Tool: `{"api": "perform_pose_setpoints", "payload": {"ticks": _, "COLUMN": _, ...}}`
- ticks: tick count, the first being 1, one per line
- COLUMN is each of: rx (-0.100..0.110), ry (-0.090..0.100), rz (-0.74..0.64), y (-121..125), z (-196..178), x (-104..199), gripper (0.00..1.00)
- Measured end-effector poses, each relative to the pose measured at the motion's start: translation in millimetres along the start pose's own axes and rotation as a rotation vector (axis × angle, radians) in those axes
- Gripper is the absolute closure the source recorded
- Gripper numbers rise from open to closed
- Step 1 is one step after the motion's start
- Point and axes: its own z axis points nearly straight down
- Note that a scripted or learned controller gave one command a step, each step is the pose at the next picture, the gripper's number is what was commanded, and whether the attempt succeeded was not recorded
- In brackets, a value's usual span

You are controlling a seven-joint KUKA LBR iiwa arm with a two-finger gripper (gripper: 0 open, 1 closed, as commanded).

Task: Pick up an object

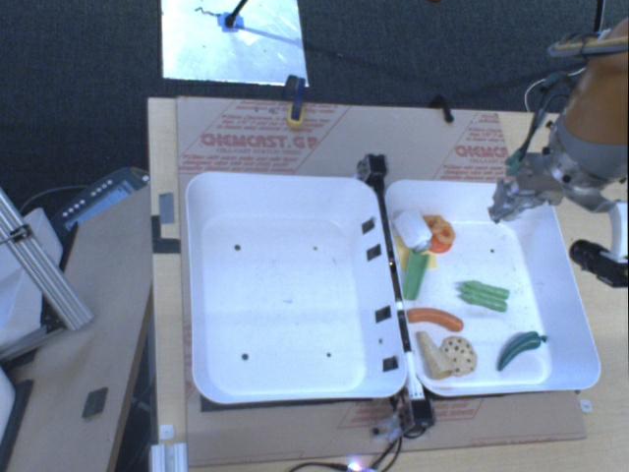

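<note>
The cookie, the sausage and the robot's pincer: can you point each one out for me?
cookie (458, 353): camera view, middle of its speckled face.
sausage (433, 317): camera view, middle of its length.
pincer (503, 207): camera view, at its fingertips over the right bin's far edge.

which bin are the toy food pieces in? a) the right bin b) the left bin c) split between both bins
a, since the sausage, the cookie, the green beans and the dark green pepper all lie in the right bin, below the gripper near its far edge.
</note>
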Motion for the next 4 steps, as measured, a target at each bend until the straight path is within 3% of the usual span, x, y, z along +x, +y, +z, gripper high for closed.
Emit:
{"api": "perform_pose_setpoints", "payload": {"ticks": 1, "rx": -0.006, "ry": 0.002, "rz": -0.003, "y": -44.7, "z": -229.7, "x": 33.3, "gripper": 1.00}}
{"api": "perform_pose_setpoints", "payload": {"ticks": 2, "rx": 0.018, "ry": 0.006, "rz": -0.009, "y": -44.2, "z": -139.0, "x": 132.2, "gripper": 1.00}}
{"api": "perform_pose_setpoints", "payload": {"ticks": 3, "rx": 0.020, "ry": 0.005, "rz": -0.006, "y": -86.5, "z": -71.0, "x": 193.1, "gripper": 1.00}}
{"api": "perform_pose_setpoints", "payload": {"ticks": 4, "rx": -0.002, "ry": 0.006, "rz": 0.000, "y": -91.5, "z": -225.4, "x": 178.3, "gripper": 1.00}}
